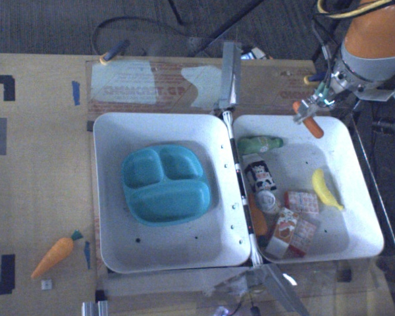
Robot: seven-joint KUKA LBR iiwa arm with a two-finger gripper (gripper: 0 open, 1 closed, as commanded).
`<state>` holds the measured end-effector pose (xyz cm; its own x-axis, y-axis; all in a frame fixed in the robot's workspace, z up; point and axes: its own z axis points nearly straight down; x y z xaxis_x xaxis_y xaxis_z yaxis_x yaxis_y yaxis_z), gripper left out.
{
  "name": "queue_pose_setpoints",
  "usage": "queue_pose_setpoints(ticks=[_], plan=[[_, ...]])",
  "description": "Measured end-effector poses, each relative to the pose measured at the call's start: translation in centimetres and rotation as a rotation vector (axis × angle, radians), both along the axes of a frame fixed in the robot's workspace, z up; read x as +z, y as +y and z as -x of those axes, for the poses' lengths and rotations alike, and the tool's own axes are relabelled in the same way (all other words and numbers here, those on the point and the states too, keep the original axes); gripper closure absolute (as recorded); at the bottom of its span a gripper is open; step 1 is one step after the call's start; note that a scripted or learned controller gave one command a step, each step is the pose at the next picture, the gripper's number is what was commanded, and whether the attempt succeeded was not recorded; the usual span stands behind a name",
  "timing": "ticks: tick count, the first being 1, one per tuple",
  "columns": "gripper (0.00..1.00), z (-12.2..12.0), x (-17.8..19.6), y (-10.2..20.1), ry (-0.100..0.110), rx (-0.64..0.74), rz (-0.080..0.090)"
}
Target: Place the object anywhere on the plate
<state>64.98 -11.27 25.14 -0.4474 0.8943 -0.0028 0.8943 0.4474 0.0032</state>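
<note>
A blue divided plate (166,201) lies in the middle of the left white bin (112,143). My gripper (314,108) hangs over the far edge of the right bin (296,163), well to the right of the plate. It is shut on a small orange stick-shaped object (314,128), which slants down out of the fingers and is held clear of the bin floor.
The right bin holds a green bottle (259,143), a black-and-white carton (260,176), a yellow banana (326,189), red-and-white boxes (295,229) and an orange piece (258,220) by the divider. A toy carrot (52,256) lies on the bench at lower left.
</note>
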Motion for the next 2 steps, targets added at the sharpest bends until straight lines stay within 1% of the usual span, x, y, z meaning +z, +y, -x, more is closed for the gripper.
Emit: queue_pose_setpoints(ticks=[1, 2], plan=[[1.0, 2.1, -5.7, 7.0, 0.002, 0.012, -0.001], [1.0, 11.0, -6.7, 15.7, 0.005, -0.232, -0.002]])
